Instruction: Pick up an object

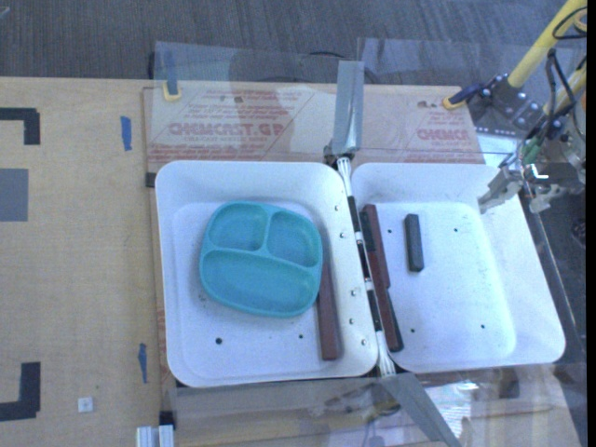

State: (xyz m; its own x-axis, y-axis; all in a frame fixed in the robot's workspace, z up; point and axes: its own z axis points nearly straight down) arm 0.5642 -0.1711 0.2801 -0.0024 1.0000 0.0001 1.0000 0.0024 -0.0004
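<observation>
My gripper (503, 186) hung over the right bin's (521, 333) far right corner; I couldn't tell its state. The dark grey block (413, 242) lay down-left of it, the teal divided plate (262, 259) further left in the left bin (186, 343).

Not much of the arm (545, 110) to see, honestly. What's there is a pretty cluttered wrist end: a dark grey boxy block with a pale metal plate on it, and a small orange-yellow tip poking out to one side. 1 fat yellow hose (549, 37) runs up along it, plus a few thin black cables and a green wire looping around. The gripper (503, 186) itself is silvery grey metal, thin and angular, too small to make out much detail.
</observation>
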